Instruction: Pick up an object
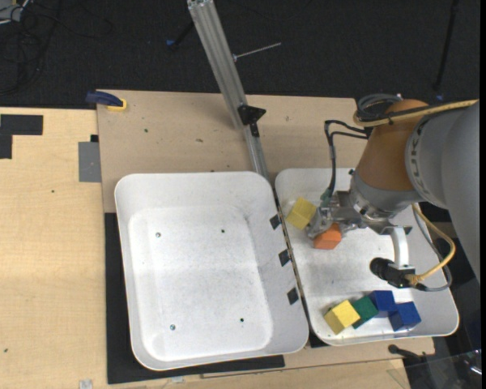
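Observation:
In the right bin, my gripper is low over the upper left part. An orange block lies directly under and against its tip. A yellow block sits just to the left of the gripper, close to the bin's left wall. The wrist and its cables hide how the gripper meets the orange block.
Near the right bin's front edge a yellow block, a green block and two blue blocks lie clustered. The left bin stands alongside. A metal rail slants over the bench behind the bins.

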Available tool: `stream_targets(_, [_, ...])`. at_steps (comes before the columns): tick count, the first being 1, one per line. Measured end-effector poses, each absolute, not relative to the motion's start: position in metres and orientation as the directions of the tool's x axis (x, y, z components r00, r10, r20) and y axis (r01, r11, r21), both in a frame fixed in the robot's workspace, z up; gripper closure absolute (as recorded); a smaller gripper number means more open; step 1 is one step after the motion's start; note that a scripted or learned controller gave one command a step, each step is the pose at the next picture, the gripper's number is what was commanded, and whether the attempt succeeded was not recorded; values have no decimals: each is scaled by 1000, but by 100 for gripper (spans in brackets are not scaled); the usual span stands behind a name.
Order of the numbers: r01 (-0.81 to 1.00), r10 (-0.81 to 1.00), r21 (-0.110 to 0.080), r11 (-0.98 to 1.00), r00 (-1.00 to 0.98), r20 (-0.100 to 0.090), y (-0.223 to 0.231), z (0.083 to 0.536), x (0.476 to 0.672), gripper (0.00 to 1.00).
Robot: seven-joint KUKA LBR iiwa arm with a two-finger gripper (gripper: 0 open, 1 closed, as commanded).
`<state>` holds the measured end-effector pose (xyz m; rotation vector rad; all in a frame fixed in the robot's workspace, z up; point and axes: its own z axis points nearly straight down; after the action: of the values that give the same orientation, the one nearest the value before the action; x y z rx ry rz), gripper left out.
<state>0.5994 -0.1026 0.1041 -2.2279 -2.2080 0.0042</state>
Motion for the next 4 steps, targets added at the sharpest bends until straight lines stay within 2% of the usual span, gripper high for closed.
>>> stream_targets(1, [1000,1000,2,2,-2,0,-103,166,605,100])
stream_targets(3, [1000,1000,3,2,-2,-1,-108,273,611,100])
stream_targets(4, [1000,1000,-1,7,-7,0,-108,286,611,100])
